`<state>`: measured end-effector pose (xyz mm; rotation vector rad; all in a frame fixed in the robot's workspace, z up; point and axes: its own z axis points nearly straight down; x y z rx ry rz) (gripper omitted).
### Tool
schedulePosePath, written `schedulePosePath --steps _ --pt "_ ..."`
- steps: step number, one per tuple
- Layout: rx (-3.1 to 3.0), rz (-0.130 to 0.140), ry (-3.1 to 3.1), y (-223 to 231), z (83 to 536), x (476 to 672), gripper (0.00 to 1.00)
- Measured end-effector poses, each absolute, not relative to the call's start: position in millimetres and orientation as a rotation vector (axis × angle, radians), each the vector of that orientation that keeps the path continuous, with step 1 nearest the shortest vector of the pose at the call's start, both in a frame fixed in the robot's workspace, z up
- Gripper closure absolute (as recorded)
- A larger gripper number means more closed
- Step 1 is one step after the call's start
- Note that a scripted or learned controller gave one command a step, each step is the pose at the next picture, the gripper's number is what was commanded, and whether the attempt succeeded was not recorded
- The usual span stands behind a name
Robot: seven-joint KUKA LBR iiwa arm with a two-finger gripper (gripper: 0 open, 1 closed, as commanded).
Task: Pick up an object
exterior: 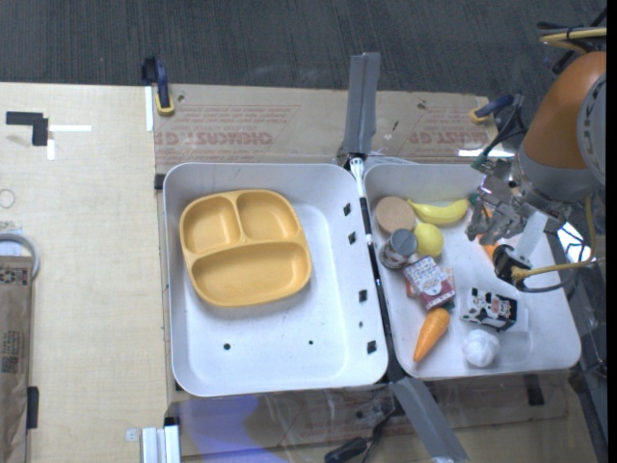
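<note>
Grey arm's jaws (492, 222) hang over the right bin (554, 340) beside the banana (439, 210); whether they're apart, I can't tell.

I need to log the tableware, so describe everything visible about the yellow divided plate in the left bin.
The yellow divided plate looks like matte plastic, a rounded square with raised ridges splitting it into three compartments: two smaller ones toward the far side and one long one along the near side. It lies flat and right side up, turned slightly askew, in the upper left part of the left bin. All three compartments hold nothing, and it touches only the bin floor.
</note>
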<state>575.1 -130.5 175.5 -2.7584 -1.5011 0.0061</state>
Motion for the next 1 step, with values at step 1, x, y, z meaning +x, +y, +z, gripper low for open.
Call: schedulePosePath --steps 1 --pt "-2.549 0.004 -1.835 -62.6 211.5 602.3 1.0"
